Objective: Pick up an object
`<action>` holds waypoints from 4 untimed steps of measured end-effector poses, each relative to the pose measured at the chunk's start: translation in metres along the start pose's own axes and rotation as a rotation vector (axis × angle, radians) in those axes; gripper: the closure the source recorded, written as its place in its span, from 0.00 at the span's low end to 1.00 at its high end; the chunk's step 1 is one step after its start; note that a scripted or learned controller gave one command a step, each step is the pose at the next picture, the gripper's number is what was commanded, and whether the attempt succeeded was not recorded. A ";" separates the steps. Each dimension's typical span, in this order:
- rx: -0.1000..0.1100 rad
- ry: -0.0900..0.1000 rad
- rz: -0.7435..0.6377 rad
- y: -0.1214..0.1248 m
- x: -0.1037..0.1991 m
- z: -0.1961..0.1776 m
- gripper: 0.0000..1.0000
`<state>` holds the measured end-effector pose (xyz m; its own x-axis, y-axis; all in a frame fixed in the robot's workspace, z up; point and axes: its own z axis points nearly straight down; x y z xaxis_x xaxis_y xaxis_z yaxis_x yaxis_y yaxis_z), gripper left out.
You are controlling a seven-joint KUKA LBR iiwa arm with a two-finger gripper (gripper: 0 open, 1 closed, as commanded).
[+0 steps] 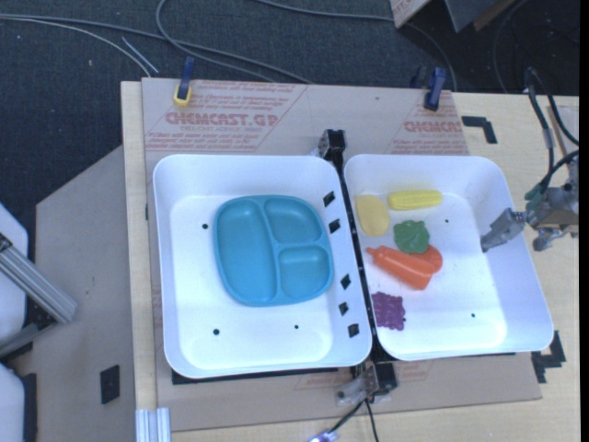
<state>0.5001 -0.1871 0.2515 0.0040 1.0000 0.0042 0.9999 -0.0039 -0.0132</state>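
We judge the carrot [405,264] light, stiff and slick, best pinched mid-body; our pincer's [502,230] state we cannot tell.

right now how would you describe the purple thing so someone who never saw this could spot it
Look at the right-hand white bin, the one holding the toy food. Its pieces cluster along the left side, and the purple grape bunch lies nearest the front edge, just below the orange carrot. It is the only purple, bumpy piece there.
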 end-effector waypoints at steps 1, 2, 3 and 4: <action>-0.012 -0.003 -0.004 0.002 0.001 -0.006 0.00; -0.008 -0.001 -0.004 0.009 -0.003 0.054 0.00; -0.009 -0.001 -0.004 0.019 -0.004 0.102 0.00; -0.009 -0.001 -0.004 0.012 -0.005 0.161 0.00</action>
<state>0.5101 -0.1915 0.0899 0.0002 1.0000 0.0031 1.0000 -0.0002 -0.0045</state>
